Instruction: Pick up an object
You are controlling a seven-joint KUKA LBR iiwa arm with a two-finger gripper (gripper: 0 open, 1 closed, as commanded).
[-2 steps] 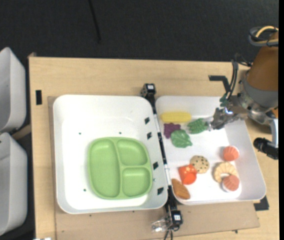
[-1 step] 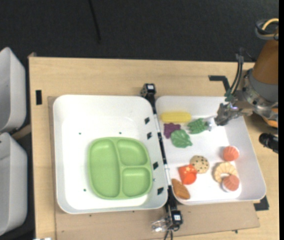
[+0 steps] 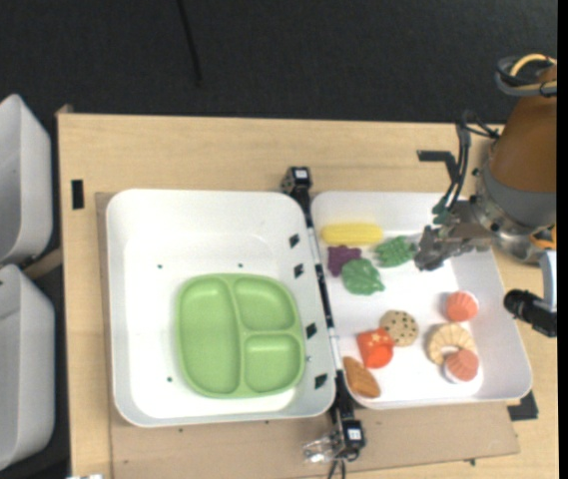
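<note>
The pincer (image 3: 431, 252) sits low in the right bin (image 3: 418, 392), near its far edge, just beside a green leafy toy (image 3: 395, 251); whether it is clenched I cannot tell, so it should center over this toy before lifting.

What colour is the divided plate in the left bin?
Light green; the plate shows clearly in the camera view, lying in the white left bin.

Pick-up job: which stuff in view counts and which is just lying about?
Job: end effector; right bin pick candidates: corn, green leaf, grapes, broccoli, cookie, tomato, bread, shrimp.
Idle: left bin, green plate.
</note>
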